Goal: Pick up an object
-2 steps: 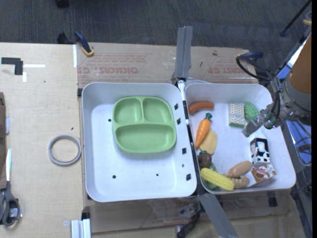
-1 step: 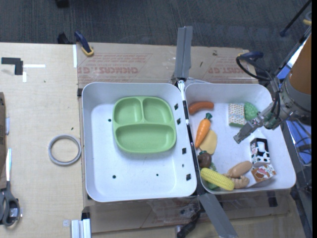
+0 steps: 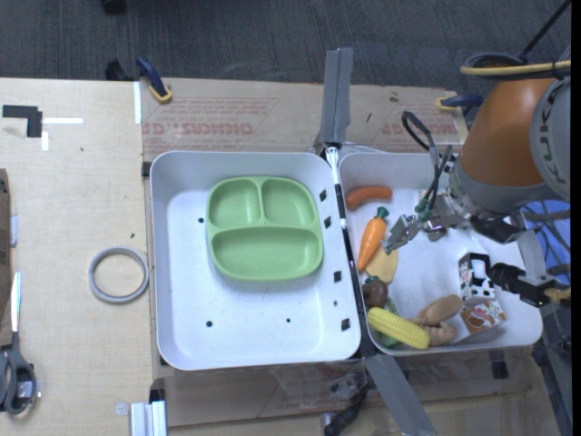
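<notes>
The right white bin [image 3: 508,339] holds toy food: an orange carrot [image 3: 372,237], a red sausage [image 3: 368,194], a yellow cheese wedge [image 3: 384,267], a corn cob [image 3: 398,327], a brown potato [image 3: 438,310] and a small milk carton [image 3: 479,296]. My gripper [image 3: 416,232] hangs over the middle of this bin, just right of the carrot and above the cheese. It is open, with nothing between its fingers. The grey arm with its orange band [image 3: 508,125] covers the bin's far right corner.
The left white bin [image 3: 172,271] holds a green divided plate [image 3: 265,227]. On the bench to the left lie a grey ring [image 3: 118,273] and scissors [image 3: 16,380]. A metal divider [image 3: 336,98] stands between the bins at the back.
</notes>
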Action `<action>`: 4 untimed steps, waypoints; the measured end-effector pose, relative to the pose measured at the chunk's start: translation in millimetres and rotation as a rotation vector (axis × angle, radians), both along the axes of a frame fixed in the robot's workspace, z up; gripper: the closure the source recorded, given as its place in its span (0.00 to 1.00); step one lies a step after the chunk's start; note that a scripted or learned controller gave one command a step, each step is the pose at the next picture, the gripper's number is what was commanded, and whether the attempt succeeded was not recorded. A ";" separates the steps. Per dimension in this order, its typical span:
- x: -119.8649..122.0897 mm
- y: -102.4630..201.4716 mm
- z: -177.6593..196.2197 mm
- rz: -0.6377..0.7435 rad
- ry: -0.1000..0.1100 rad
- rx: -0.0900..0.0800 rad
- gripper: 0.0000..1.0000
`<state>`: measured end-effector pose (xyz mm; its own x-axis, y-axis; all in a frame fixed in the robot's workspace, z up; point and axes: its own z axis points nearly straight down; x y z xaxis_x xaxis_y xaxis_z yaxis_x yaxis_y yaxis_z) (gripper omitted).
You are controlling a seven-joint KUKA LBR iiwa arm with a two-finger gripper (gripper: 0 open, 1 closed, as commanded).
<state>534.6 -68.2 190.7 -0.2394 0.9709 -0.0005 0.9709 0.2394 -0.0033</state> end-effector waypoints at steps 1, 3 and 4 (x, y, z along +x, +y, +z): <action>50.9 -38.7 -31.9 0.131 -0.003 -0.001 0.00; 56.1 -19.7 1.5 0.418 -0.004 0.000 0.00; 74.4 -35.2 -87.5 0.258 -0.015 -0.003 0.00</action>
<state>609.0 -103.4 103.2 -0.4793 0.8776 -0.0088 0.8776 0.4794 0.0098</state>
